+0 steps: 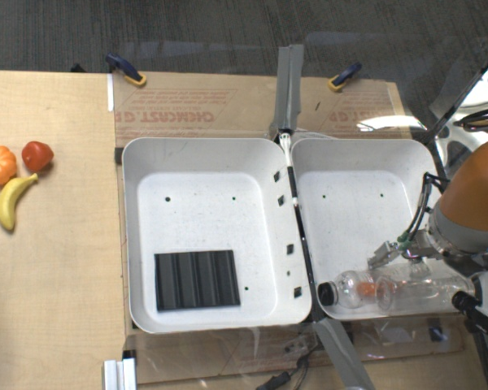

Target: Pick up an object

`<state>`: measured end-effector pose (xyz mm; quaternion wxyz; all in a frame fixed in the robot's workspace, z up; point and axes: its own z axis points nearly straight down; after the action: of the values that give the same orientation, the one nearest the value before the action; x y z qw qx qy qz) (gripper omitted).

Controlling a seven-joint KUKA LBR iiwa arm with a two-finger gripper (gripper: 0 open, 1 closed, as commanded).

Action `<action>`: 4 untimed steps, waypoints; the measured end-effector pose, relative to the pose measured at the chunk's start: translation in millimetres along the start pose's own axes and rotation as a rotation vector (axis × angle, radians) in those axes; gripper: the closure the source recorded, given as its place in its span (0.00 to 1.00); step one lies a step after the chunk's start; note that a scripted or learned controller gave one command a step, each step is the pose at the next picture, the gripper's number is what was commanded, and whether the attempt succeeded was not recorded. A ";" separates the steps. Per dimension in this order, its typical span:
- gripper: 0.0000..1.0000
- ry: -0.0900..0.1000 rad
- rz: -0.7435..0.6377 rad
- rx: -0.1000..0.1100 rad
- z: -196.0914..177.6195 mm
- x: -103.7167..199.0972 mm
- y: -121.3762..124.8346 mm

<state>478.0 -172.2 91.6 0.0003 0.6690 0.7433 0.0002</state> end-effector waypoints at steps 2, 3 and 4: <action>0.00 0.000 -0.217 0.000 0.0 0.8 0.3; 0.00 -0.001 -0.124 0.000 -73.3 -49.0 -5.2; 0.00 0.001 -0.211 0.003 -0.4 40.1 68.0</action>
<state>541.5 -125.1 92.0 -0.0010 0.5869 0.8097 -0.0005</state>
